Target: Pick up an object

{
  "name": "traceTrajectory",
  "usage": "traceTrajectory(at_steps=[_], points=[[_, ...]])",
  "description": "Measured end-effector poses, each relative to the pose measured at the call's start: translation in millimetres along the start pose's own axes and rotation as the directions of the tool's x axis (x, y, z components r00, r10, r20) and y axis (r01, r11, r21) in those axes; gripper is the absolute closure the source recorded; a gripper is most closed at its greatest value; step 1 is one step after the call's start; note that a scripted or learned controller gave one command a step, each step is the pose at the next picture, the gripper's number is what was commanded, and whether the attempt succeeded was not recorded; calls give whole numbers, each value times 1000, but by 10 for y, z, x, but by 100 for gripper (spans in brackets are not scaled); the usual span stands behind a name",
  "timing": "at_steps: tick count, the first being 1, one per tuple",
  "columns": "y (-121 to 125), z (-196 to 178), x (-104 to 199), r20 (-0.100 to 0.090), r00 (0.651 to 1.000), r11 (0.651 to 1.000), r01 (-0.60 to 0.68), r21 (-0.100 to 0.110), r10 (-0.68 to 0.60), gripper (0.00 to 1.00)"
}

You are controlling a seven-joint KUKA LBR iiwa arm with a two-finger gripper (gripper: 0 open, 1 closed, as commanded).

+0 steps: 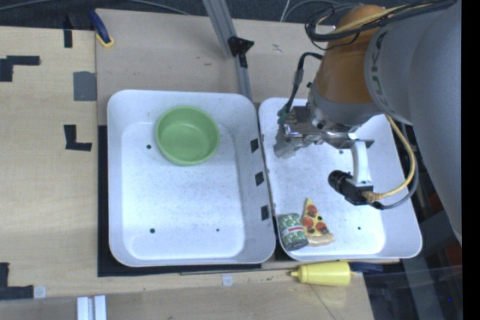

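- I am hovering my gripper (287,145) over the far-left part of the right bin (390,236), just beside the wall it shares with the left bin (124,236).
- I cannot tell from this slanted view how my tool is set; nothing is showing in it, so I am not claiming a hold on anything.
- The likeliest targets are lying at the near edge of the right bin: a pizza slice toy (316,222), and touching its left side a small green packet (291,230) tucked against the dividing wall.
- I am judging that both are sitting low and flat in a corner, which is why a grasp there is looking awkward: the wall is crowding one side.
- A green bowl (187,135) is sitting upright in the far part of the left bin, well apart from me, open and easy to approach by its rim.
- A yellow bottle (325,273) is lying on its side outside the bins, just past the near rim of the right bin.
- My own cabling and a black fitting (346,186) are hanging between my wrist and the pizza slice toy, so I am reckoning they could crowd a reach toward the near corner.
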State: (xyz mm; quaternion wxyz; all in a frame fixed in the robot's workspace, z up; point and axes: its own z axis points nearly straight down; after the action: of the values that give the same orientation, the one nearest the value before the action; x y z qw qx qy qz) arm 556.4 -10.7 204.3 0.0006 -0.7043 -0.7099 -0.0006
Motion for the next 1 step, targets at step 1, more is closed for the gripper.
traceTrajectory(at_steps=[1], points=[[195,-19,390,0,1000,1000,-2,1,2,100]])
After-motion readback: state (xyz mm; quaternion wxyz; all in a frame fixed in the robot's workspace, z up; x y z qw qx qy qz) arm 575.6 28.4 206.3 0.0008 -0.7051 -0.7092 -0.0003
